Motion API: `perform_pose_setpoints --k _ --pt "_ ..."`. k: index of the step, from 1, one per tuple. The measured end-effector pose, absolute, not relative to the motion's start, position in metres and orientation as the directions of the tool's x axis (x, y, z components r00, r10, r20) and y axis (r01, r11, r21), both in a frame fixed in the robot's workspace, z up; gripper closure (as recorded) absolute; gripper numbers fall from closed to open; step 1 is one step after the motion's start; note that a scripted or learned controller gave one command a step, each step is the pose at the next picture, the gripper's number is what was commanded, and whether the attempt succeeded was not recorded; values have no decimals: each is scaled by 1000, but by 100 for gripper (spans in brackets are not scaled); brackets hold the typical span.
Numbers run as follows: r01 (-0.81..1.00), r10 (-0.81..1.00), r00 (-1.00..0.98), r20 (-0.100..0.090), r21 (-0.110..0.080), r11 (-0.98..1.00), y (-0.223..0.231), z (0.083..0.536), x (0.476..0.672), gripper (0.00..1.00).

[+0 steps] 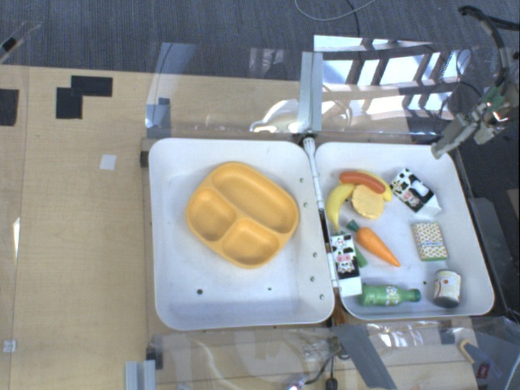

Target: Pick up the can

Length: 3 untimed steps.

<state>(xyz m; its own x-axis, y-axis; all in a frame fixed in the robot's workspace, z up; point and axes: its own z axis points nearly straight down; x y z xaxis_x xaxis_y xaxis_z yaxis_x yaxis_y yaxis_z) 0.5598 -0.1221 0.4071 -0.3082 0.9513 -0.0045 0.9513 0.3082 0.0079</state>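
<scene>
Green bottle (389,296) and can (446,288) lie along the right bin's (475,218) near edge.
Can stands in the near right corner, just beside the bottle's cap; the gripper (455,136) hangs above the bin's far right corner, well apart, jaw state impossible to tell.

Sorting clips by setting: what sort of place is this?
Likely a robotics lab bench: two white bins side by side, toy food like a plastic carrot, clear screens around them.
</scene>
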Motion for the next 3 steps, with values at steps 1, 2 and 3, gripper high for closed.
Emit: perform_pose_setpoints --k 1,2,3 --pt "1000 1000 5 0 8 -5 -34 436 614 0" --pt "993 993 121 1 6 -121 26 436 657 0" --pt "924 924 382 3 5 -382 92 436 669 0"
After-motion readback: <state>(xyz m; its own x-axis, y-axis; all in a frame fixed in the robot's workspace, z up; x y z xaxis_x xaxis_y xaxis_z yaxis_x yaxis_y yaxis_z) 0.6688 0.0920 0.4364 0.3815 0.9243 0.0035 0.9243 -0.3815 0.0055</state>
